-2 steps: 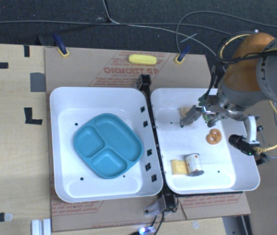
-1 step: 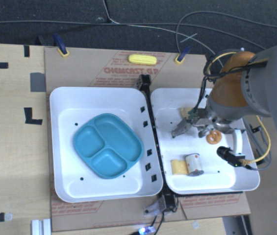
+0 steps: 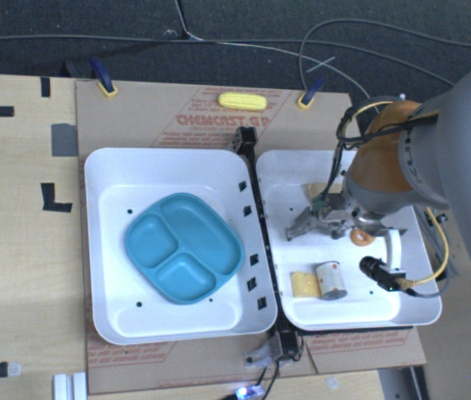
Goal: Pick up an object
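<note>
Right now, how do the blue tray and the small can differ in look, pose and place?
The blue tray is wide, flat and split into three compartments; the small can is a short grey cylinder lying on its side. The tray sits alone in the left bin; the can lies in the right bin, beside a yellow block and below the gripper. Both rest on a bin floor, neither held.

A divided blue plastic plate [image 3: 183, 247] is occupying the left white bin [image 3: 102, 182]; bare floor is lying around it.
</note>
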Available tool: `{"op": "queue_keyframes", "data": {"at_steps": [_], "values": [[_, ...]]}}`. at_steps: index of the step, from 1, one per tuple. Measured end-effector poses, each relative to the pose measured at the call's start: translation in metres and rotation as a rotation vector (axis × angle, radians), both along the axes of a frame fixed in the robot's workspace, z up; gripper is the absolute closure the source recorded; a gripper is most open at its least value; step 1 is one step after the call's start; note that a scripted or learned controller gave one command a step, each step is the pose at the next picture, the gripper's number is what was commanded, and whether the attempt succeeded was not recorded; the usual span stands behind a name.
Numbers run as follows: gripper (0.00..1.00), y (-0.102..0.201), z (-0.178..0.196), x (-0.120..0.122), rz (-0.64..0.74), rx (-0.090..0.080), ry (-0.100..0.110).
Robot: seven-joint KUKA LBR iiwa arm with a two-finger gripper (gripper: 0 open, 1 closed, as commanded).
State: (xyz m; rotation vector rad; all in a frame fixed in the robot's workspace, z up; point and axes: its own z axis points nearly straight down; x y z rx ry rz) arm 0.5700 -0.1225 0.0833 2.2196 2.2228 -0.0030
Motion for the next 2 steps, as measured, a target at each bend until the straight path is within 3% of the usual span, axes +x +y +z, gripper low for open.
{"op": "queue_keyframes", "data": {"at_steps": [1,2], "values": [[1.00,0.000,0.013,0.001,0.001,-0.001,-0.003],[1.00,0.001,0.063,0.012,0.000,0.001,-0.004]]}}
